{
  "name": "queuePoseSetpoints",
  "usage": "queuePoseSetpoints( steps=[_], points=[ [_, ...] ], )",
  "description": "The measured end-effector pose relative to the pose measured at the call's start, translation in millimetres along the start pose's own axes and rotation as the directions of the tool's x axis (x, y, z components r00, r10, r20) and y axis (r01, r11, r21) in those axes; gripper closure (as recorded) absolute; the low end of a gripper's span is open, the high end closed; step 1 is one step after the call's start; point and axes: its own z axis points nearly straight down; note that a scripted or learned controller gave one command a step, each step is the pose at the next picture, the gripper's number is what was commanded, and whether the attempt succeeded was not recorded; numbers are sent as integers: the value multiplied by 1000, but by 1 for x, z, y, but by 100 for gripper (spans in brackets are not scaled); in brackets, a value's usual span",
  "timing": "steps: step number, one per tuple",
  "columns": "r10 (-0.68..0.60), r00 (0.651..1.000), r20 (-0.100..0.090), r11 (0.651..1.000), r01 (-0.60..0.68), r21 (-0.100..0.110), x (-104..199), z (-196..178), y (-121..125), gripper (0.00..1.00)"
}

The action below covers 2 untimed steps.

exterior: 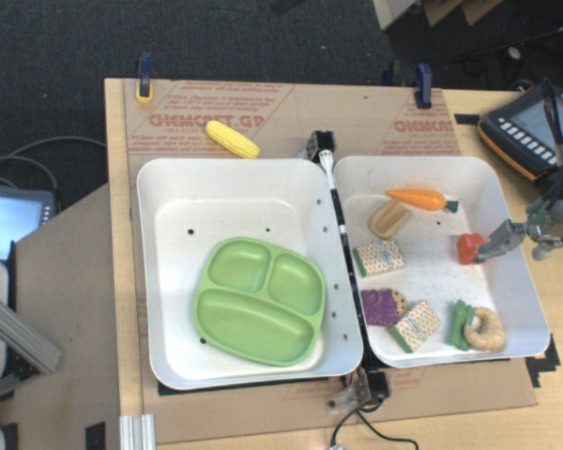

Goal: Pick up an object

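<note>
The gripper [488,247], fingers apparently closed on nothing, touches a red piece [469,247] in the right bin [432,167], near a carrot [417,198], bread [388,218] and crackers [379,257].

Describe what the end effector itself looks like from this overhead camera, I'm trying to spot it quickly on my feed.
The end effector comes in at the right edge of the camera view as a slim grey metal piece with a lighter, shiny tip. Behind it sits a bulkier dark grey block with teal-green tints. Finer details and markings are too small to make out.
</note>
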Motion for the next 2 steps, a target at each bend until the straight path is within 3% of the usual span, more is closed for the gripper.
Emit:
queuePoseSetpoints(
  steps=[1, 2],
  points=[
    [-1, 1000, -1, 1000, 1, 2, 7, 170, 28, 0],
    [-7, 1000, 2, 1000, 7, -7, 60, 162, 99, 0]
  ],
)
